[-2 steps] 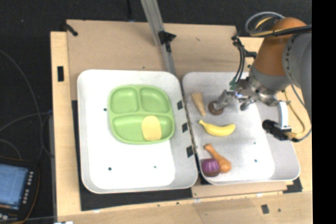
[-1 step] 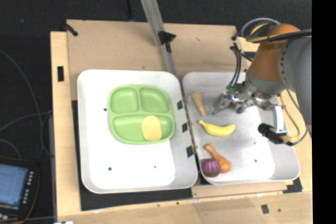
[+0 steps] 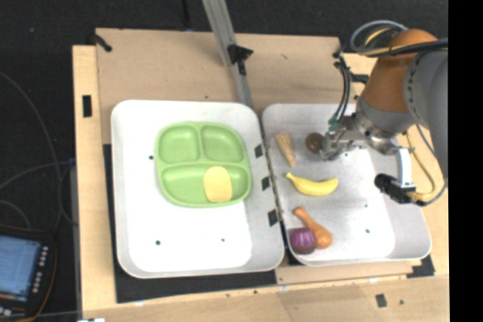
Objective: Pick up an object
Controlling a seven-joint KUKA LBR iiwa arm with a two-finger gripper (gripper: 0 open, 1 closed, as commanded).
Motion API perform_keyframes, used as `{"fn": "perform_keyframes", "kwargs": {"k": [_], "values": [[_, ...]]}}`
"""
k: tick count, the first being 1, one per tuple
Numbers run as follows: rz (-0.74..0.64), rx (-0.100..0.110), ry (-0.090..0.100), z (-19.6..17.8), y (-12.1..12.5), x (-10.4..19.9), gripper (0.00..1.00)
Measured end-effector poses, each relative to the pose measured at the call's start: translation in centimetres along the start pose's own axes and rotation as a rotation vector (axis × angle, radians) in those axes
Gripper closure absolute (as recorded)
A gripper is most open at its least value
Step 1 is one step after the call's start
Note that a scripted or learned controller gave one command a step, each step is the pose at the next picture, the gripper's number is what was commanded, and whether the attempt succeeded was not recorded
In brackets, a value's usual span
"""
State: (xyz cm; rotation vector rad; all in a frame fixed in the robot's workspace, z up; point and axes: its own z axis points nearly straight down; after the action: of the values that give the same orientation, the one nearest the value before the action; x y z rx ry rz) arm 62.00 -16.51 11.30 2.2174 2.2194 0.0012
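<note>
Camera view puts two shallow white bins side by side on your wooden desk [image 3: 302, 64]. You see the grey arm with the orange band [image 3: 389, 83] reaching in from the right, and its hand [image 3: 332, 143] sits low over the upper part of the right white bin [image 3: 407, 237]. Just left of the hand, touching or nearly touching it, lies a small dark brown round object [image 3: 314, 142]; you cannot tell from this angle whether the hand is released or clenched, and nothing shows plainly between its tips.

Around that spot you have several other things in the same bin. A pale tan cone-shaped piece [image 3: 285, 149] lies just left of the brown object, near the bin's left wall. A yellow toy banana [image 3: 312, 184] lies below the hand, near the middle of the bin. Further down, by the lower left corner, a purple round toy vegetable [image 3: 303, 240] touches an orange carrot-like piece [image 3: 313, 228]. A black cable fitting [image 3: 392, 187] hangs over the right side of the bin.

In the left white bin [image 3: 136, 237] a light green divided plastic plate [image 3: 189, 143] rests, and a pale yellow rounded block [image 3: 218, 184] lies in its lower compartment. A slanted metal pole [image 3: 215, 11] rises from behind the bins.
</note>
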Motion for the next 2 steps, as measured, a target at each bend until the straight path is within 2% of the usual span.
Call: {"fn": "perform_keyframes", "kwargs": {"k": [2], "values": [[-0.001,-0.003,0.001,-9.8,-1.0,-0.4,1.0]]}}
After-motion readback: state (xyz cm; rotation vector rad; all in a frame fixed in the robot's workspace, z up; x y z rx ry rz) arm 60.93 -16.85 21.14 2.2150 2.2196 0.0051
